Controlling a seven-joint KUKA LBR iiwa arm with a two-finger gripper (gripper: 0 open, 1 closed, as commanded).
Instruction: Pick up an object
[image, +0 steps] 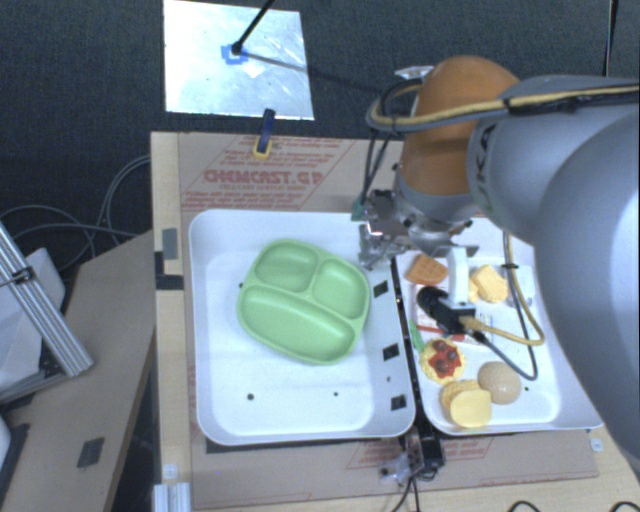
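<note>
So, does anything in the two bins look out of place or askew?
Only mildly: the green divided plate lies turned at an angle to the left bin's walls. The food pieces in the right bin lie loosely scattered. Nothing looks spilled or damaged.

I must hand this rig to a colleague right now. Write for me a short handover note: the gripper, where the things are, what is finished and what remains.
Gripper: low at the far end of the divider between the two bins; no object visible between its fingers, open or shut not readable.
Left bin: green divided plate, tilted, near the middle.
Right bin: toy foods, among them an orange piece, a yellow piece, a small pizza, a yellow disc and a beige round one.
Done: no pick visible.
Left: grasp one object and lift it.
</note>
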